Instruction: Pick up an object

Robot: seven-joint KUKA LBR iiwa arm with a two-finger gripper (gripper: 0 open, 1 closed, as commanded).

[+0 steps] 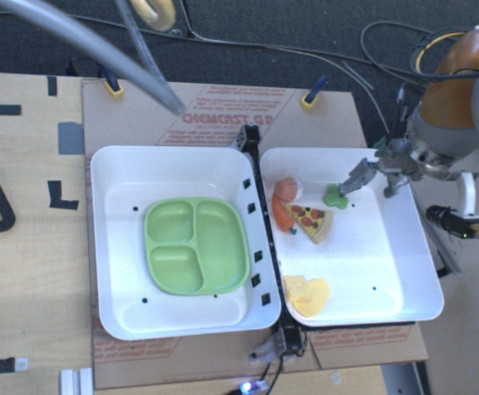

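Cardboard sheet (223,113) under the two bins, yellow clamps (112,87) at its far edge, black cables (322,48) behind

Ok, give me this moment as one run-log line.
arm: over right bin | pincer: at small green piece, grasp unclear | pizza slice: untouched | green tray: left bin

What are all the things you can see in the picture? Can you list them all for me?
White bins: two, side by side; left bin, right bin.
Green tray: one, with three compartments, in the left bin.
Pizza slice toy: one, yellow with red dots, in the right bin.
Orange-pink toy: one, just left of the pizza slice.
Small green toy: one, in the right bin at the gripper's tip.
Pale yellow toy: one, near the right bin's front edge.
Yellow clamps: two, on the cardboard behind the bins.
Gripper: one, grey, reaching in from the right.
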